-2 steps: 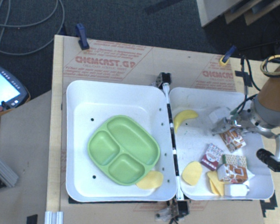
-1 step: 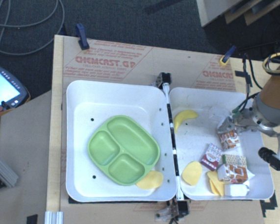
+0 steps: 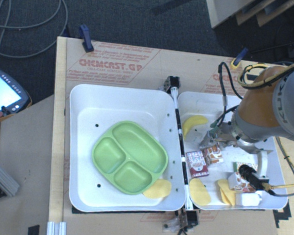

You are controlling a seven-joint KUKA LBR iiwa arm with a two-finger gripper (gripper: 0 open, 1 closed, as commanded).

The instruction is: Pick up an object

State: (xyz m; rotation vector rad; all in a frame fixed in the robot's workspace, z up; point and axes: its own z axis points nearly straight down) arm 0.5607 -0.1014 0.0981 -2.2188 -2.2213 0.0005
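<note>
The gripper (image 3: 213, 142) hangs low in the right bin (image 3: 187, 100), just above a red-and-white packet (image 3: 196, 163). A yellow piece (image 3: 194, 124) lies just beyond. Its grip cannot be told

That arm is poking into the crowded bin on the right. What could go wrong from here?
The red-and-white packet, small carton and yellow pieces lie close together in the right bin, so the claw might nudge them aside or catch two at once. The arm's cable could also snag.
</note>
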